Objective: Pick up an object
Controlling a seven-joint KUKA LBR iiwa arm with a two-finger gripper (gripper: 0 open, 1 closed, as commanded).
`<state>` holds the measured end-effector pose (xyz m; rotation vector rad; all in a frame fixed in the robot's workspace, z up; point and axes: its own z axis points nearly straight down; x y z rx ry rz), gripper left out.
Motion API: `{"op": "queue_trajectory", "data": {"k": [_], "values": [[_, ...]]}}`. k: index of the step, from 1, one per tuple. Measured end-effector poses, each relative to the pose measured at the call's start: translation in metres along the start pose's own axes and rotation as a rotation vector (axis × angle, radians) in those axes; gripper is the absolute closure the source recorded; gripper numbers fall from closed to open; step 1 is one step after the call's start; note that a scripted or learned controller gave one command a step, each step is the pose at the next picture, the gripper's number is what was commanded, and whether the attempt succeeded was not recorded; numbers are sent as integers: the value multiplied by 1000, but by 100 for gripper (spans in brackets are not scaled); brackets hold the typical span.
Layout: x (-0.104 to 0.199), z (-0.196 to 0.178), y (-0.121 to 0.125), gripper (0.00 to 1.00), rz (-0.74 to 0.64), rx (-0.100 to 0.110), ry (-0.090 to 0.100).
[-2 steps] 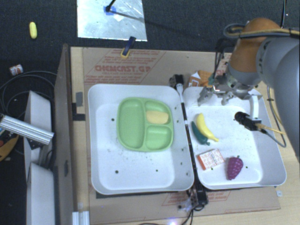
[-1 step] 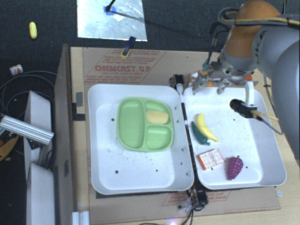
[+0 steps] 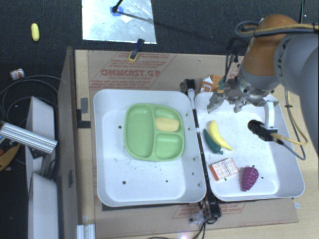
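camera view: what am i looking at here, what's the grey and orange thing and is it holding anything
One camera fixed above a bench looks down at a slant. The grey and orange thing is a robot arm reaching in from the right; its gripper hangs open over the right bin's far end, holding nothing. That bin has a banana, a green thing beside it, a small red and white box and purple grapes. The left bin holds a green divided plate with a yellow item in one compartment.
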<state>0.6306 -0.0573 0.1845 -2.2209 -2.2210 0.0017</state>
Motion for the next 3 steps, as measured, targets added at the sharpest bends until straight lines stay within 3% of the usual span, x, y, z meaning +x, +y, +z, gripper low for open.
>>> {"op": "queue_trajectory", "data": {"k": [1,2,3], "values": [[-39,89,-4,0,2,3,-1],[-26,101,-37,0,0,1,1],[-27,89,-34,100,-1,-4,0]]}}
